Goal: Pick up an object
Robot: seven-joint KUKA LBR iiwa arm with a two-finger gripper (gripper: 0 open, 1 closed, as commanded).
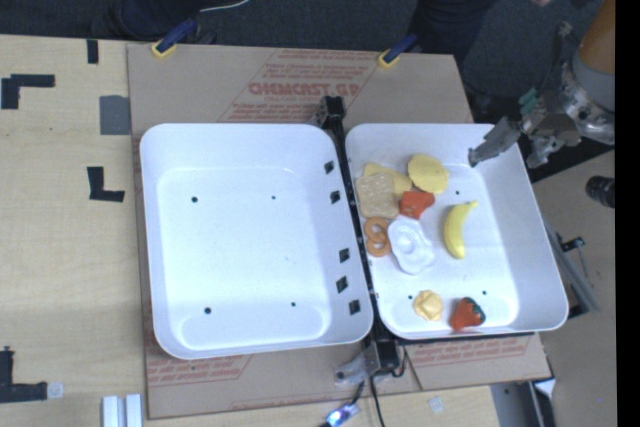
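One red "CHEMCAST" print marks the cardboard sheet [290,87] under both bins [160,215].

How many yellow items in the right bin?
3: a round yellow piece at the top, the banana toward the right, a small yellow piece near the front edge.

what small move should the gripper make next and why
Probably move left and down toward the banana. The gripper sits over the right bin's upper right rim with nothing between its fingers, and the banana lies apart from the crowded toys, the nearest clear target.
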